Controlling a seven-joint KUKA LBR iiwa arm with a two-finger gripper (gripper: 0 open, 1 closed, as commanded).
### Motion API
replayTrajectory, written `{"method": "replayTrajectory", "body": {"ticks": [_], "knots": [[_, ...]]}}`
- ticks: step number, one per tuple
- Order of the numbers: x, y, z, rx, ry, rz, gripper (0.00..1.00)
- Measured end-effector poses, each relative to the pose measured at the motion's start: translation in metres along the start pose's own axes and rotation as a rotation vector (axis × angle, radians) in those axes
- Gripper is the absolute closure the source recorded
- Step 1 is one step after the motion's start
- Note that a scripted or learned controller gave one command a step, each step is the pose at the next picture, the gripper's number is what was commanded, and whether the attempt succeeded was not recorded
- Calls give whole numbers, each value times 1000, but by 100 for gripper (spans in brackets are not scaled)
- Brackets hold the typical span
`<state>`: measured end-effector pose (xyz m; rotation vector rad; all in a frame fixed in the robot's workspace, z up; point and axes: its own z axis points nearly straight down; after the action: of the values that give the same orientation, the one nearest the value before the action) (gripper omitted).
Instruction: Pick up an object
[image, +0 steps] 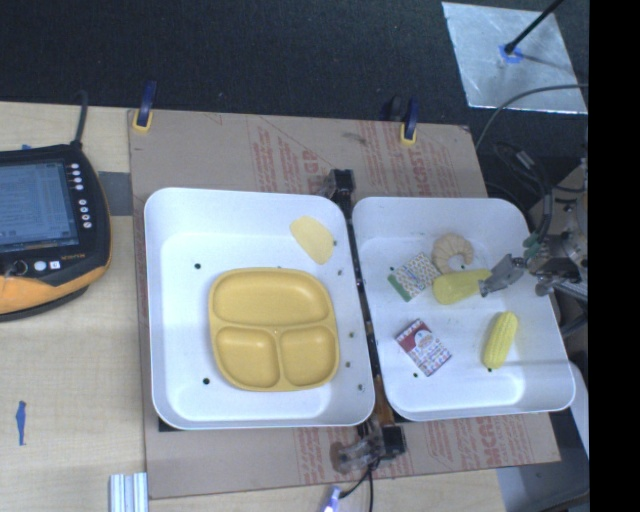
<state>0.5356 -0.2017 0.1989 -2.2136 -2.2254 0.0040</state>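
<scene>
The right bin (540, 395) holds several small items: a tan ring-shaped pastry (452, 250), a green and white packet (411, 276), a yellow oblong piece (458, 288), a red and white box (423, 347) and a corn cob (499, 339). My gripper (499, 279) reaches in from the right edge, low over the bin. Its tip sits right at the right end of the yellow oblong piece, above the corn cob. I cannot tell whether it touches the piece.
The left bin (170, 330) carries a yellow divided plate (272, 327) and a flat pale yellow slice (312, 239) near its upper right corner. A tablet in an orange case (45, 225) lies on the bench at the far left. Clamps hold the cardboard base.
</scene>
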Motion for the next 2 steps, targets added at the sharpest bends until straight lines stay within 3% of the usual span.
{"method": "replayTrajectory", "body": {"ticks": [1, 2], "knots": [[-10, -21, 83, 2, 0, -1, 0], [-11, -21, 71, 2, -2, -4, 100]]}}
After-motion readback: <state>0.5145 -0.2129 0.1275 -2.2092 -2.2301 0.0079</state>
